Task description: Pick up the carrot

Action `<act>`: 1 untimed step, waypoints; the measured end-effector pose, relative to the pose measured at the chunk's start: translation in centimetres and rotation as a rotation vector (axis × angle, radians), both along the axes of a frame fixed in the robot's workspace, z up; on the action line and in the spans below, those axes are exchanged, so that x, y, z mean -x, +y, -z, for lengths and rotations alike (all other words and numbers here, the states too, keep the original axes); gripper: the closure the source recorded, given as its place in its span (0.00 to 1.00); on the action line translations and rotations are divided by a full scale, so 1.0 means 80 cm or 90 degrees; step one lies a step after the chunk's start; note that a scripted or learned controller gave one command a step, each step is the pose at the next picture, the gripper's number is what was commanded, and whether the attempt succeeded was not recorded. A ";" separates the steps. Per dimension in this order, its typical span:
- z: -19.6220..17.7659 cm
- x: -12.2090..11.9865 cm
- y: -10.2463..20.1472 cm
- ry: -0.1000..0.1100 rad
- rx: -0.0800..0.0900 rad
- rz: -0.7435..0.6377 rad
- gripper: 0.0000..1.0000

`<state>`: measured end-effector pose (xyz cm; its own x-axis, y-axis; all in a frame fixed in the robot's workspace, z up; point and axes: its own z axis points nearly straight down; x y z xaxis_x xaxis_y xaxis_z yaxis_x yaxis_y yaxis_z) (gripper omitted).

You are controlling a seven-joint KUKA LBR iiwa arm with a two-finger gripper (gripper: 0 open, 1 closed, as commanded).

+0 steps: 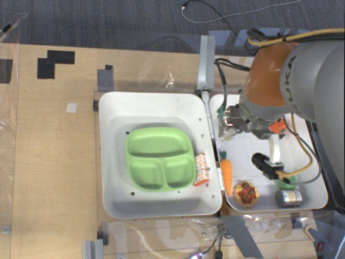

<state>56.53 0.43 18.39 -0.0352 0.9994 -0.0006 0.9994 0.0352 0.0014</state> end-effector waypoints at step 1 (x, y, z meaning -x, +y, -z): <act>-0.260 -0.063 -0.082 -0.003 0.001 0.002 1.00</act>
